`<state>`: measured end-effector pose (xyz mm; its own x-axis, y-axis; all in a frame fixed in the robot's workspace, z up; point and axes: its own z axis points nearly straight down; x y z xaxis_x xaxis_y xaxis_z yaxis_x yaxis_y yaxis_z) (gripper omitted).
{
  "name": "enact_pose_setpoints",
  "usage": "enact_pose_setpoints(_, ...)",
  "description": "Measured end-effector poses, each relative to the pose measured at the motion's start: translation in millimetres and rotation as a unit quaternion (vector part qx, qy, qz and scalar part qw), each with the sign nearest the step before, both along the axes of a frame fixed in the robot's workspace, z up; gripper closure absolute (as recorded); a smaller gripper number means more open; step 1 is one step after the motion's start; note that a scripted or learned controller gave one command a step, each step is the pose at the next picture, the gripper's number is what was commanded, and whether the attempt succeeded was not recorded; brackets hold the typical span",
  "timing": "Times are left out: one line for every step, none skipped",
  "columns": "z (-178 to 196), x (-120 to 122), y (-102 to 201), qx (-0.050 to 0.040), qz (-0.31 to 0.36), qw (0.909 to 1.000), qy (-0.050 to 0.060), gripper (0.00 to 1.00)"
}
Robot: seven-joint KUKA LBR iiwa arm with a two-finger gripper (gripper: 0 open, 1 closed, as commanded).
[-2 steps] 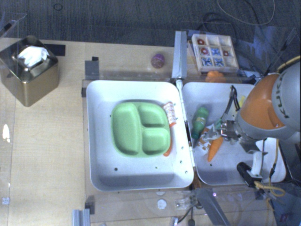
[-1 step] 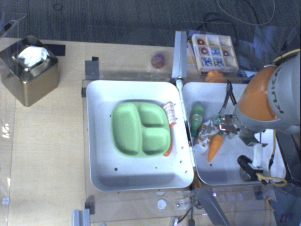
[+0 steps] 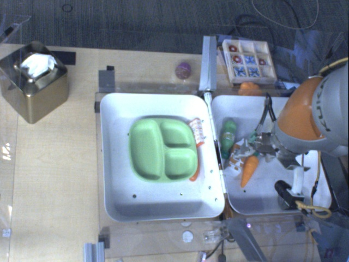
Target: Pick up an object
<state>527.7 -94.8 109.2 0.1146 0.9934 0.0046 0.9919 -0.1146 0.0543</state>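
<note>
Orange tapered carrot (image 3: 248, 171): lies flat in the right shallow white bin (image 3: 260, 200), just below the gripper (image 3: 260, 145) in the camera view. Its thick end is nearest the gripper, and its narrow tip slants away toward the bin's near wall. It is a smooth, bright orange cone of one even colour. Whether its thick end touches the gripper cannot be told.

Gripper: low over the middle of the right bin, under the grey arm with its orange band (image 3: 297, 116). Whether it is open or closed cannot be told from this angle.

Dark green bottle (image 3: 227, 136): left of the gripper, lying lengthwise beside the bin's left wall with its brighter green end pointing away from the camera. It is apart from the carrot.

Small mixed pieces (image 3: 238, 156): white and reddish bits between the bottle and the carrot, left of the gripper and slightly below it. They are too small to name.

Left shallow white bin (image 3: 117, 192): well left of the gripper. It holds a light green divided plate (image 3: 162, 149) with three compartments, and a red-and-white wrapper (image 3: 196, 131) rests against the plate's right edge.

Bench beyond the bins: a noughts-and-crosses board (image 3: 248, 59) with red and blue marks lies past the gripper. A small purple ball (image 3: 184, 70) sits farther left. A brass-coloured box (image 3: 35, 89) with something white crumpled inside stands far to the left.
</note>
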Motion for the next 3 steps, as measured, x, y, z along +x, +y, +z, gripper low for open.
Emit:
enact_pose_setpoints(0, 12, 4, -0.0007, -0.027, 0.9996, 0.002, 0.0)
enact_pose_setpoints(1, -4, 4, -0.0066, 0.021, 0.9997, -0.01, 0.0)
enact_pose_setpoints(0, 4, 6, -0.0063, 0.027, 0.9996, -0.002, 0.0)
